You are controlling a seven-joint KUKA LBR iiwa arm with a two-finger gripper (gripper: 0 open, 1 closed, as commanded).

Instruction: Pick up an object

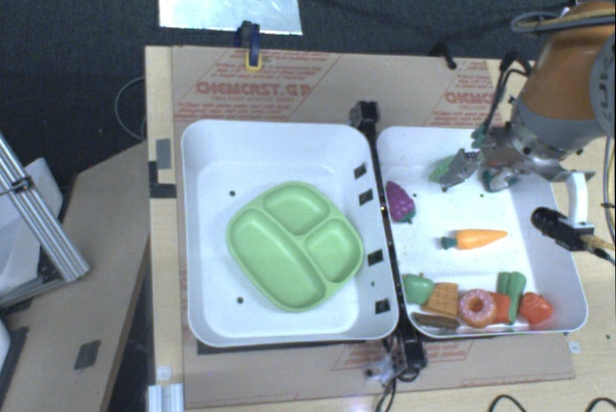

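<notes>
The fingers [478, 167] sit low over the back of the right bin [577, 304]; I cannot tell whether they are spread or closed, nor whether the green-grey piece [449, 169] at their tip is gripped. My arm [568, 73] reaches in from the right, wrist bent down. On the tabletop [289, 78], the left bin [207, 208] holds a green divided plate [294, 244]. The right bin carries a carrot [476, 239], a purple fruit [399, 202], and toy foods heaped along its front wall, a donut [476, 306] among them.
</notes>
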